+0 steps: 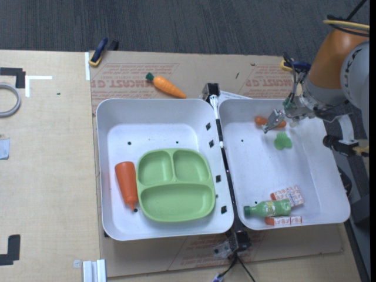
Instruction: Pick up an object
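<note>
Orange item [262,121] sits at right bin's [329,216] far edge, touching the gripper [274,122] tip. Can't tell the gripper's state. Green blob [282,141] just beside.

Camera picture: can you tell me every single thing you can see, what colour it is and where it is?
bins: 2, white, side by side on the bench
divided plate: 1, green, in the left bin
orange cup: 1, lying in the left bin, beside the plate's left edge
toy carrot: 1, orange with a green top, on the cardboard behind the left bin
bottle: 1, green, lying at the front of the right bin
small packets: about 2, red and white, by the bottle
green lump: 1, in the back part of the right bin
small orange thing: 1, at the back of the right bin, next to the gripper
clamps: 2, blue and yellow, at the cardboard's back corners
gripper: 1, metal, low over the back of the right bin
arm: 1, grey and orange, at the right
</note>
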### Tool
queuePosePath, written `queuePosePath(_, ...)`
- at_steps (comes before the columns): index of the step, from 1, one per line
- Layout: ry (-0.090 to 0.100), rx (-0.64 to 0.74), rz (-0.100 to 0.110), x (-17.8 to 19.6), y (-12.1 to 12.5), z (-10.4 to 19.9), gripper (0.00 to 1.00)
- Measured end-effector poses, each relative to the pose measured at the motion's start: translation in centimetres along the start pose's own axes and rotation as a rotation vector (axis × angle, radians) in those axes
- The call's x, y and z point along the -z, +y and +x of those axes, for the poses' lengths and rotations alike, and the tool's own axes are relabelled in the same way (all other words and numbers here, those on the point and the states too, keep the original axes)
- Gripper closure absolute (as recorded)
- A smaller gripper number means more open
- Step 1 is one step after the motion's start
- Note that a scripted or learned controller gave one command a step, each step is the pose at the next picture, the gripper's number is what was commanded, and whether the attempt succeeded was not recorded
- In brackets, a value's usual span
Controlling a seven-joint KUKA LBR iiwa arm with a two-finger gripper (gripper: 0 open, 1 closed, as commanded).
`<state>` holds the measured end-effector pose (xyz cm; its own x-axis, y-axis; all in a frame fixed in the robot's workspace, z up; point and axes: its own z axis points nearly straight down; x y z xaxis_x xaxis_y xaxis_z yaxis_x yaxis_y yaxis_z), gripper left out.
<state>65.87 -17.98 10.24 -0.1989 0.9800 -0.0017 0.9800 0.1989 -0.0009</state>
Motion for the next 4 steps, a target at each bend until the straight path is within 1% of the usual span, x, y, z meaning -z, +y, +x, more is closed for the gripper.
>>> queuePosePath(1,0.001,0.066,-0.002,-0.9,-4.9,5.8,0.0)
queuePosePath(2,0.001,-0.062,-0.001,4.0,0.0,0.0,0.0)
queuePosePath(3,-0.008,0.252,-0.014,-0.2,1.1,3.0,0.0)
queuePosePath(4,0.001,0.295,-0.001,-1.0,-4.4,6.5,0.0)
